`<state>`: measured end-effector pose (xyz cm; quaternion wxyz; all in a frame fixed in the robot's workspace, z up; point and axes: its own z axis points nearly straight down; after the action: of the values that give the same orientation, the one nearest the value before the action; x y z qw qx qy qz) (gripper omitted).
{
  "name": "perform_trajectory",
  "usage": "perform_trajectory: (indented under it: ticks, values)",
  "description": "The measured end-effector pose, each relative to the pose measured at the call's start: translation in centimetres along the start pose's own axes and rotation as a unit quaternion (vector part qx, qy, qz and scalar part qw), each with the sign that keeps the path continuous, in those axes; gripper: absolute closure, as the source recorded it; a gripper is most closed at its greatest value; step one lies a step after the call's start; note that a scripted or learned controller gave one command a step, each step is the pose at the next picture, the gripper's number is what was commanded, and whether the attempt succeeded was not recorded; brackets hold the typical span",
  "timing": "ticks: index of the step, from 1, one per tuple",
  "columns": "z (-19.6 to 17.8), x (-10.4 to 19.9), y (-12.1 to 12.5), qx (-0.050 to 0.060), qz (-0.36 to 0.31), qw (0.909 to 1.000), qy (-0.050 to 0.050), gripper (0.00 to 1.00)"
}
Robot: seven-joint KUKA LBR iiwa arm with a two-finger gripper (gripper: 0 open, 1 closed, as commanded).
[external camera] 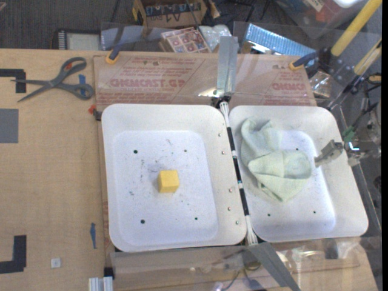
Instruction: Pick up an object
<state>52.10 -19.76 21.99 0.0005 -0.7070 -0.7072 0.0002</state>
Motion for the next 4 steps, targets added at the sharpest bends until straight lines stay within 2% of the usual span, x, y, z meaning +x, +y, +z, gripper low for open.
perform_trajectory:
  ticks: [1,2,3,4]
  values:
    - [-1.0,-0.1,0.1,-0.002,0.0,1.0,-0.001,1.0]
    - [9.1,-2.6,-4.2,0.0,-0.131,0.9914,0.0,1.0]
    - [13.2,-2.4,-4.0,-0.002,-0.298,0.9547,-0.001,1.0]
    - [13.1,-2.8,-3.8,-0.004,-0.436,0.8999,-0.005,1.0]
